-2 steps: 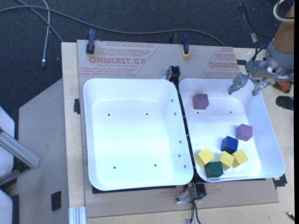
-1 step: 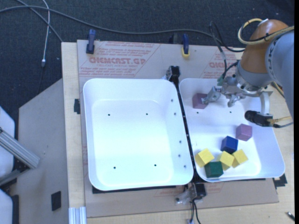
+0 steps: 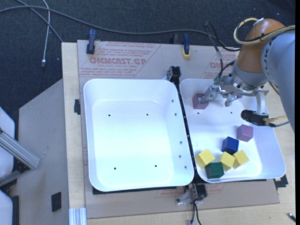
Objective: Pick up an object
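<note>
Lying in the far left part of the right bin [image 3: 274,171], close to the wall shared with the left bin [image 3: 136,135]: a mauve block [image 3: 200,101], flat on the white floor and well apart from the other pieces.

Hanging just to the right of that block: the gripper [image 3: 220,98], fingers [image 3: 209,96] spreading wide and gripping nothing, the nearer tip sitting right against or just beside the block's right edge; which of the two, impossible to tell from this slant.

Reaching in from the right above it: the grey arm [image 3: 281,55], its orange band [image 3: 258,34] showing over the bin's far right corner.

Clustering toward the near end of the same bin: a lilac block [image 3: 244,132], a blue cube [image 3: 230,144] just below and left of it, then three yellow blocks [image 3: 205,157] [image 3: 228,160] [image 3: 241,157] ringing a green cube [image 3: 214,169] near the front rim, several of them touching.

Sitting side by side on a cardboard-covered bench [image 3: 117,60]: both bins, rims nearly meeting along the middle.

Pinning the cardboard at the far edge: two clamps [image 3: 91,35] [image 3: 186,46].

Trailing across the dark floor beyond the bench: loose cables [image 3: 28,3].
</note>
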